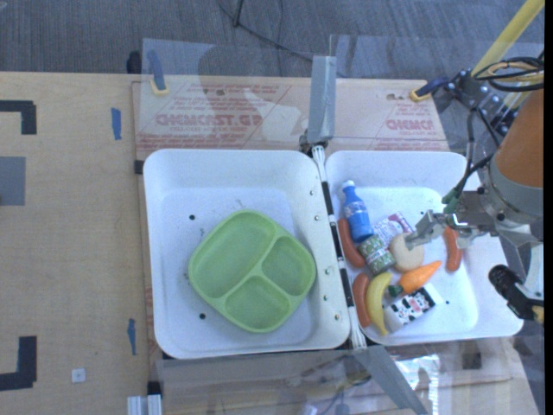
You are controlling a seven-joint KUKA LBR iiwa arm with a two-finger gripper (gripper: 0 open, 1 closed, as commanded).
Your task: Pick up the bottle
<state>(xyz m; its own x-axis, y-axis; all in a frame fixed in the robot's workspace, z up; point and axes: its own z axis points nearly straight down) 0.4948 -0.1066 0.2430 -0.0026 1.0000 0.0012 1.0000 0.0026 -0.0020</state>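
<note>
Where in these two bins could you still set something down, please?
Left bin: bare floor along the back wall and the front left corner, around the green plate. Right bin: bare at the back right and front right corners; crowded around the bottle, banana and carrot.

The setting was a robotics laboratory. A plywood bench (pixel 69 258) carried two white bins (pixel 173 180) side by side, with blue tape marks (pixel 116 123) and black markings (pixel 24 116) near the bench's left edge. Clear acrylic sheets (pixel 225 115) stood along the bins' far edge. Cables (pixel 251 15) ran over grey carpet (pixel 86 15) beyond the bench.
</note>
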